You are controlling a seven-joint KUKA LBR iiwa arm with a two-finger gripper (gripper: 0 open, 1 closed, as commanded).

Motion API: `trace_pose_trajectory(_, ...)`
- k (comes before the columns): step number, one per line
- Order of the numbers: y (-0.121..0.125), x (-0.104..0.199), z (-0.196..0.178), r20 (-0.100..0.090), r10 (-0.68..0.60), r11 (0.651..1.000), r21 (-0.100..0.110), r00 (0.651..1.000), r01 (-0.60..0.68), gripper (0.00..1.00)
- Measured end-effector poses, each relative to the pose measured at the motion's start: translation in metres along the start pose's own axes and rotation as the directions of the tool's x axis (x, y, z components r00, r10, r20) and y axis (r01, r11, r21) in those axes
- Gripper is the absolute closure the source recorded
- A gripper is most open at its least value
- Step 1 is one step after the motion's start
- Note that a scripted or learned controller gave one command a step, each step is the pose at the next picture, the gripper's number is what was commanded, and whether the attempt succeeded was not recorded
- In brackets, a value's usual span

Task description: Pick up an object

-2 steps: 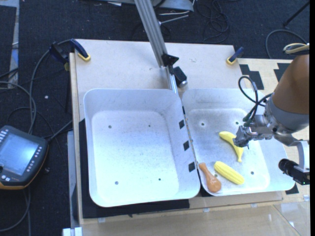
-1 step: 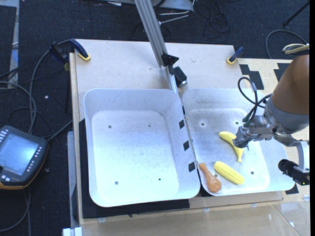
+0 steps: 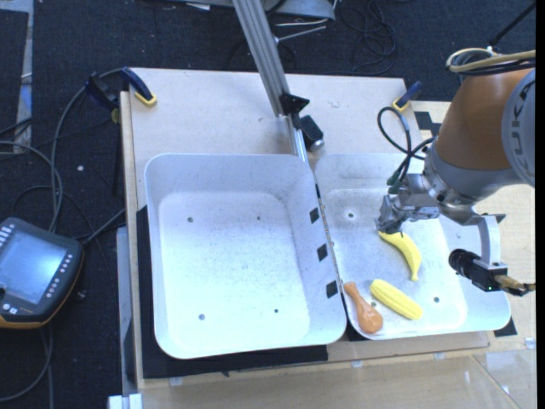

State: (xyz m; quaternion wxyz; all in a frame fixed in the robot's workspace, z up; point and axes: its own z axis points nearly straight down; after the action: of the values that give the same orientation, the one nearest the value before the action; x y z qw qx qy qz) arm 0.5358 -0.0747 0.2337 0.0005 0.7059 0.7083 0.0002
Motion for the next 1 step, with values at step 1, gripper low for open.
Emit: trace_pose_trajectory(1, 0.0307, 0.0446, -0.0102, -0.001, -0.001, 1.000, 0.000, 1.000, 0.001, 1.00)
